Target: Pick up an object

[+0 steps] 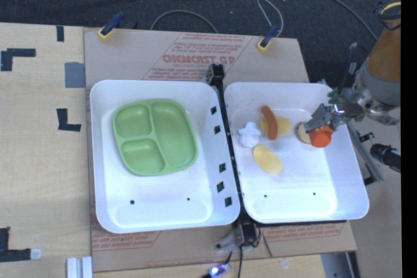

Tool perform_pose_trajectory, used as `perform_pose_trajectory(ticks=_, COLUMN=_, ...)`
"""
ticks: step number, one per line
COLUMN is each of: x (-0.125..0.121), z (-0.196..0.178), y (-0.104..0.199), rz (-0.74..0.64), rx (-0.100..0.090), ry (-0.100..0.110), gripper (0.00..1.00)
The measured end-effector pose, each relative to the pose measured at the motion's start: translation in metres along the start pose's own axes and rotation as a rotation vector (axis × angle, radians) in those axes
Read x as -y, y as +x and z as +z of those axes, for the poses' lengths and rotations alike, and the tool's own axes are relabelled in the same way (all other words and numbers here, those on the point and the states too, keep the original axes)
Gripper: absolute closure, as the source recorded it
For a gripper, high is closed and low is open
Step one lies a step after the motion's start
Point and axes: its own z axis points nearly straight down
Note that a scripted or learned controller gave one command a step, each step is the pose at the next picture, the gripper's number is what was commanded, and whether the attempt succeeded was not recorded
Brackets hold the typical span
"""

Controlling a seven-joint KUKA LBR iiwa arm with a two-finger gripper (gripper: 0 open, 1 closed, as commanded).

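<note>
The right bin (339, 198) holds several small objects. A red sausage (268, 122) lies over a yellow piece (283, 126), with a white lump (249, 135) to their left. A yellow oval piece (267, 159) lies nearer the front. By the bin's right wall sit an orange object (320, 137) and a tan piece (303, 133). My gripper (324, 119) reaches in from the right and hangs directly over the orange object. Its tip hides the top of the orange object.
The left bin (163, 211) holds a green divided plate (155, 137). A black divider (225, 159) runs between the two bins. The arm's grey wrist with its orange band (384, 58) stands over the right bin's far right corner. Cables cross the dark floor behind.
</note>
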Motion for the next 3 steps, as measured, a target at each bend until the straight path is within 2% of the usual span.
perform_pose_trajectory(ticks=2, x=-0.003, z=0.022, y=0.104, rz=0.001, rx=0.000, ry=0.003, gripper=1.00)
perform_pose_trajectory(ticks=3, x=-0.003, z=0.011, y=0.159, rz=-0.004, rx=-0.001, ry=0.002, gripper=1.00)
